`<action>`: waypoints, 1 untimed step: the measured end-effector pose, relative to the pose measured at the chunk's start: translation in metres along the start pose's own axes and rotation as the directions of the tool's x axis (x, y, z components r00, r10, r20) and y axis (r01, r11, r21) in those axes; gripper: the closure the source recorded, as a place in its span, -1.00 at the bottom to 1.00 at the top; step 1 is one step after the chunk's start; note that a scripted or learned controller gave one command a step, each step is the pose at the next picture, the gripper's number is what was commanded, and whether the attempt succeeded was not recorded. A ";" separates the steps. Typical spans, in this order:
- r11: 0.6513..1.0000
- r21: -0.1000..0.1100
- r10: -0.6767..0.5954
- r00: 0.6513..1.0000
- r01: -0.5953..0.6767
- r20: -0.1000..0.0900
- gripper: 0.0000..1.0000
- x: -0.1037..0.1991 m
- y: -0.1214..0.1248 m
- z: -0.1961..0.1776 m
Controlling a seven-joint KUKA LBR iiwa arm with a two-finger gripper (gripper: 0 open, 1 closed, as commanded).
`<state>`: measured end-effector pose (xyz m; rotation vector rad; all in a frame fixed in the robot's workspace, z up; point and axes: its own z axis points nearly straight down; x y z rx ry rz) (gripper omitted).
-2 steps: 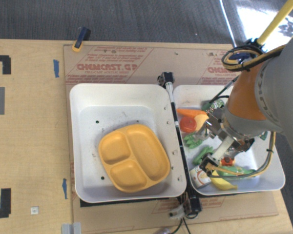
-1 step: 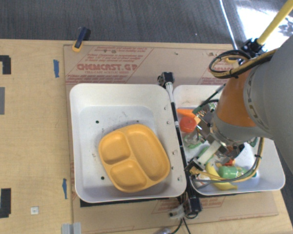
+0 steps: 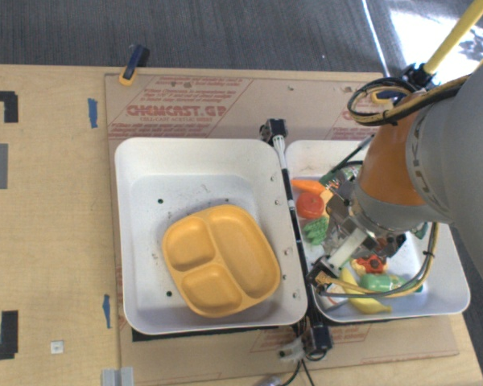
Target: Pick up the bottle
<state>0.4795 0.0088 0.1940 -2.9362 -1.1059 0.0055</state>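
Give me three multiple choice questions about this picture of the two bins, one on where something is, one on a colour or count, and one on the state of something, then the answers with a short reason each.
1. Where does the divided plate lie?
A. In the left bin
B. In the right bin
C. On the cardboard outside both bins

2. What colour is the divided plate?
A. Blue
B. Yellow-orange
C. White

3. Where is the arm now?
A. Over the left bin
B. Off the bench, away from both bins
C. Reaching down into the right bin

Answers:
1 A, the plate rests on the left bin's floor.
2 B, its three compartments are all yellow-orange.
3 C, the grey arm with its orange band hangs over the small items in the right bin, among them a banana.
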 end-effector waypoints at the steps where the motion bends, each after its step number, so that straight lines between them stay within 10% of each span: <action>1: 0.999 -0.002 -0.041 0.999 0.041 0.000 1.00 -0.043 0.048 0.001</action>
